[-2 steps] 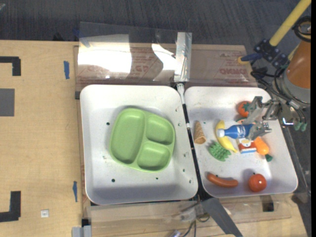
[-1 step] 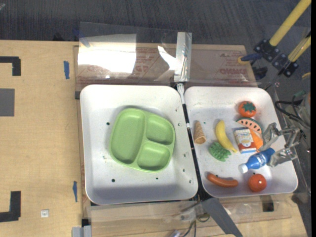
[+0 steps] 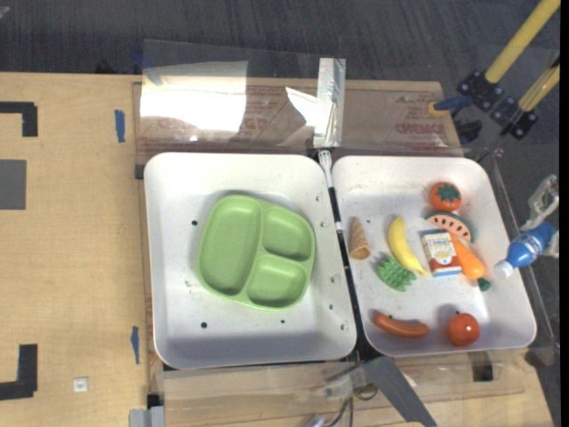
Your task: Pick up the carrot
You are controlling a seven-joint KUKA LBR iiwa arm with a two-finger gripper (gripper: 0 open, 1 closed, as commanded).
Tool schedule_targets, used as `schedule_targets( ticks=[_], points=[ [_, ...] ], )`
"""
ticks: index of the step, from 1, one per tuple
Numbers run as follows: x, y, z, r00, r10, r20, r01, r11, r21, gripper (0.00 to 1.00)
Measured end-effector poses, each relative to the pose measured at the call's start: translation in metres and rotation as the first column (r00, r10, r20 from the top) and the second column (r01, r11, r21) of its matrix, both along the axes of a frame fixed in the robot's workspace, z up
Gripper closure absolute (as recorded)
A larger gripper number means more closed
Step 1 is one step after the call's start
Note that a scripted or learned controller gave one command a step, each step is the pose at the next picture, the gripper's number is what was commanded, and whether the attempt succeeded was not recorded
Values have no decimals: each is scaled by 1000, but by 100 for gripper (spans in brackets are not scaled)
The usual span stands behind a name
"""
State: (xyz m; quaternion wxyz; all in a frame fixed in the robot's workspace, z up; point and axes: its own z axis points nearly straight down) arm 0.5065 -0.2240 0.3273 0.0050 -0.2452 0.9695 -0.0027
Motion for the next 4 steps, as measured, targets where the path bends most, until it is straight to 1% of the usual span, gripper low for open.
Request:
schedule_targets(
  ticks=[1,2,3,4],
  points=[
    [112,3,24,968,250,-2,-250,968,2,100],
    [87,2,-43,889,458,-7,-458,889,4,100],
    [13,1,-52,883,469,-7,-469,883,1,100],
    [-26,2,-53,679,734,-9,-734,679,3,100]
  ],
)
